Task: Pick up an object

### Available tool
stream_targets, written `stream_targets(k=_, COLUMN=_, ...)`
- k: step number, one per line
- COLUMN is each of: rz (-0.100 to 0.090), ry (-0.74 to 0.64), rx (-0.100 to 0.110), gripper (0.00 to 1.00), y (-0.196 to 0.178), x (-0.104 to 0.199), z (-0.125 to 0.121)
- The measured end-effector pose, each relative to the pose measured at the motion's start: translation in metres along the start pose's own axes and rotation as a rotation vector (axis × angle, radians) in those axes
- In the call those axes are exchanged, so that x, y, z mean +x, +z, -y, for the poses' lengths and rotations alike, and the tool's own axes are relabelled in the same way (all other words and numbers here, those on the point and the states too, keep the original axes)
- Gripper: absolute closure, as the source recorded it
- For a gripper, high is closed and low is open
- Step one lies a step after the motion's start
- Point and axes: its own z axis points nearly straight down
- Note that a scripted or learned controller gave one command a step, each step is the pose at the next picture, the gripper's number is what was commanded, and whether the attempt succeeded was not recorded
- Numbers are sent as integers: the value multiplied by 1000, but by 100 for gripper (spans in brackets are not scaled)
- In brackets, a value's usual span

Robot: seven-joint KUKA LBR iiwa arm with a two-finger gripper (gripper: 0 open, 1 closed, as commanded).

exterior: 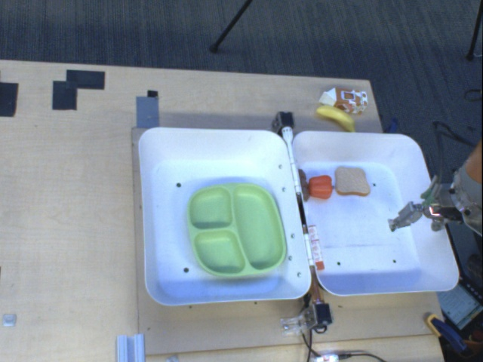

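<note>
green tray (236,228), bread (352,180), end effector (411,216)

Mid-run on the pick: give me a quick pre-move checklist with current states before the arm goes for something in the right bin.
1. Targets present in right bin: orange item and bread slice near the far edge: ok.
2. Targets separated enough to grasp singly: cannot tell, they sit close.
3. Gripper over the right bin: ok.
4. Gripper above a target: not ok, it sits right of both.
5. Nothing between fingers: ok.

Arm (469,194) cropped at right edge
</note>
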Motion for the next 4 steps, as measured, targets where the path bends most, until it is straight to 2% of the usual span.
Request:
stream_targets(k=1, rz=-2, ry=0, rx=0, gripper=0, y=74, x=25, z=10)
stream_targets(k=2, rz=-1, ry=-1, rx=-4, gripper=100, y=64, x=25, z=8)
stream_targets(k=3, rz=-1, ry=-5, rx=-7, gripper=100, y=-72, x=118, z=-41)
stream_targets(k=4, rz=-1, ry=-5, rx=-2, gripper=100, y=-77, x=158, z=-14)
